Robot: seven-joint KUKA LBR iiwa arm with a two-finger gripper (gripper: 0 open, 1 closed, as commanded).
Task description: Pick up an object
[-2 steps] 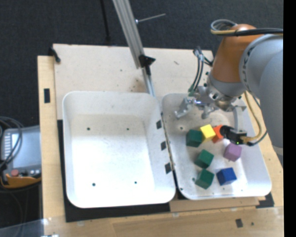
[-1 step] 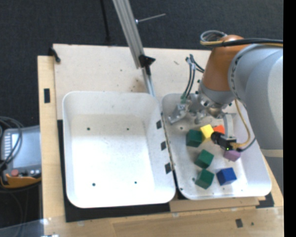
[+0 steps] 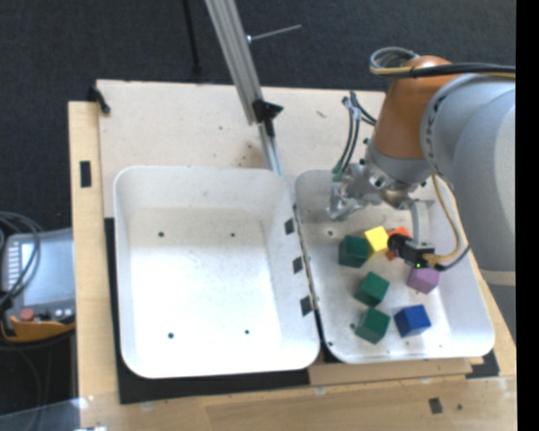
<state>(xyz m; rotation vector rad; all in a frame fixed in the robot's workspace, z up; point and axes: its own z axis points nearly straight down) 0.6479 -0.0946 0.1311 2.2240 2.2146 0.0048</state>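
Observation:
My gripper (image 3: pixel 341 202) hangs over the far left part of the right bin (image 3: pixel 449 330), close to its back wall, with nothing seen between its fingers. Just below and to its right lie a green block (image 3: pixel 353 251) and a yellow block (image 3: pixel 376 239). An orange piece (image 3: pixel 397 241) sits partly hidden beside the yellow block. A purple block (image 3: pixel 423 279) lies further right. Two more green blocks (image 3: pixel 372 288) (image 3: pixel 374 324) and a blue block (image 3: pixel 412 320) lie nearer the front.
The left bin (image 3: pixel 135 268) stands beside the right one. A slanted metal pole (image 3: pixel 238 57) rises behind the bins. Cables run from the wrist over the right bin. A control pendant (image 3: pixel 31 285) lies off the bench at left.

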